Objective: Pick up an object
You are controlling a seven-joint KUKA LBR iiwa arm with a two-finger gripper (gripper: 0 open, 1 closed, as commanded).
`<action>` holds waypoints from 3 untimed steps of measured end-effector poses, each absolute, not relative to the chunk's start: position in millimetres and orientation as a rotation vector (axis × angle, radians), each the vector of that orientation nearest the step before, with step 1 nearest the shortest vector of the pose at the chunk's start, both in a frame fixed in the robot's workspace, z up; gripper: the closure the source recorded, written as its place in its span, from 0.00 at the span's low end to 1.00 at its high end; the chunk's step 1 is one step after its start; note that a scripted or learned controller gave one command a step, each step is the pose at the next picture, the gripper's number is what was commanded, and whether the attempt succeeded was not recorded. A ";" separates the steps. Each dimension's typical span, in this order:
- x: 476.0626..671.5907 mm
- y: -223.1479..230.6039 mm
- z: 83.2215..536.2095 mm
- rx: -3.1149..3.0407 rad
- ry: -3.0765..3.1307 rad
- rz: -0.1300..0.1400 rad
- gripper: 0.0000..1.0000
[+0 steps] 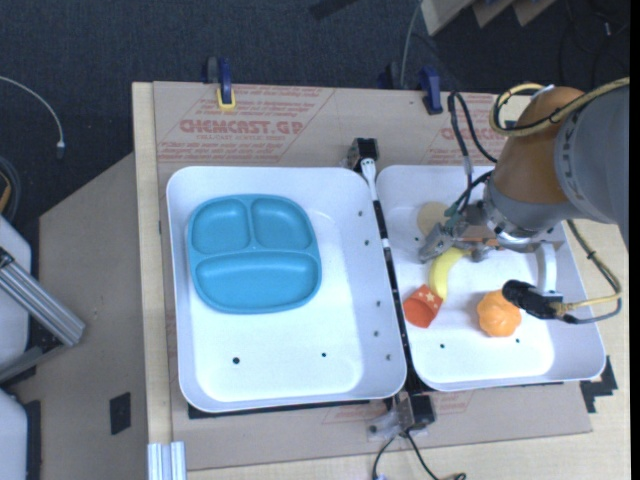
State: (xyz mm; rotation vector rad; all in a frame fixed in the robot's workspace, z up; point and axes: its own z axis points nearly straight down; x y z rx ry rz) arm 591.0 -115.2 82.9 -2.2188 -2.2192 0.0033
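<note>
Claw sits low in the right bin, directly above the banana, positioned for a grasp. Claw opening: cannot tell.

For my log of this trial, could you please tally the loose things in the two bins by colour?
Blue: 1, divided plate, left bin
Yellow: 1, banana, right bin
Red: 1, small piece
Orange: 1, round fruit
Tan: 1, partly hidden thing
Total: 5

Blue divided plate in left bin, blue clamps
</note>
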 end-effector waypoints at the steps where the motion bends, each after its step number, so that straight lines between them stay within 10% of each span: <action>1: 591.8 -115.4 95.0 -2.223 -2.221 0.000 1.00; 3: 597.7 -117.2 199.7 -2.225 -2.227 -0.005 1.00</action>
